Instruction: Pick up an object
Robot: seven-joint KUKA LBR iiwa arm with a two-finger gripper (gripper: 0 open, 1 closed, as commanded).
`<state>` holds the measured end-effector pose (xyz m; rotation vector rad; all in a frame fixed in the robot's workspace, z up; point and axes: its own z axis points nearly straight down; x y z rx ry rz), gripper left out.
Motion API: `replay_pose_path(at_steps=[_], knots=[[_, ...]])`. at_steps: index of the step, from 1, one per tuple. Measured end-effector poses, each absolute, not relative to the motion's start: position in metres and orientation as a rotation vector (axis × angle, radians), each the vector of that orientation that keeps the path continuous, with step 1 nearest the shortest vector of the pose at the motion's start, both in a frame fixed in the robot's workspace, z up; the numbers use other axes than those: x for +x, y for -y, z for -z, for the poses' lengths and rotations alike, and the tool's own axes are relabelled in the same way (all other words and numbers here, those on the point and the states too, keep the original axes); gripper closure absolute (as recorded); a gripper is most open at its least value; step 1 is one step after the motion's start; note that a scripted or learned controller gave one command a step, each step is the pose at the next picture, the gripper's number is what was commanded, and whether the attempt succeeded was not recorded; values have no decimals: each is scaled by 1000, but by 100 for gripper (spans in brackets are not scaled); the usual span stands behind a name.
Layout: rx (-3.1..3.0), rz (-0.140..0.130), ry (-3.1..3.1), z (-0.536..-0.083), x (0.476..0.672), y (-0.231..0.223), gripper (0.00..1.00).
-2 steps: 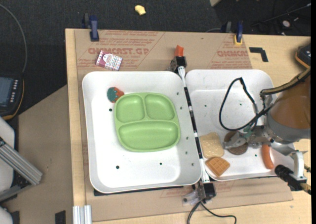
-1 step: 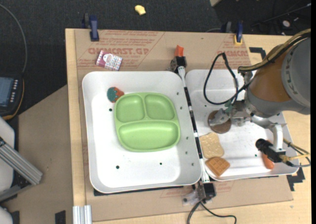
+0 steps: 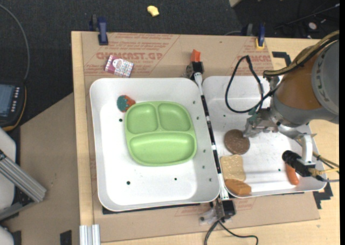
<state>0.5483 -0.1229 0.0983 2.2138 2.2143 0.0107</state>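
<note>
Two shallow white bins share a cardboard-topped bench [image 3: 156, 49]. The grey-and-orange arm [image 3: 307, 87] leans into the right bin [image 3: 269, 168], where most of the candidate objects lie. The gripper [image 3: 257, 126] hangs low just up and to the right of a brown disc [image 3: 237, 142], very near its edge. Nothing is visibly held, and whether the gripper is wide or narrow cannot be told from this angle.

The step in hand looks like the approach: the gripper is lining up on a target and the pick is not yet made. The brown disc appears to be the likeliest choice. It lies flat and thin, so the next move probably calls for a small shift toward its middle. A drop almost to the bin floor would follow, low enough to catch its rim rather than skate over it.

Just below the brown disc lies a tan square slice [image 3: 233, 167], and below that an orange-brown roll [image 3: 239, 187] sits against the bin's near wall. Left of the brown disc, in the left bin [image 3: 102, 130], rests a green divided plate [image 3: 160, 133] with a small red-and-teal piece [image 3: 126, 102] at its far corner.

Farther up and left of the brown disc, a pink packet [image 3: 118, 66] lies on the bench, and blue clamps [image 3: 101, 29] grip its far edge. Beyond them is dark carpet [image 3: 54, 1] with a yellow scrap [image 3: 153, 10] on it.
</note>
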Motion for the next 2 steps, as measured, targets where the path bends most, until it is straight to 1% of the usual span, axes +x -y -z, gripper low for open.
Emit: replay_pose_path(at_steps=[1,2], knots=[[2218,-2,-2215,-132,566,150,100],[2221,0,-2221,-130,565,148,0]])
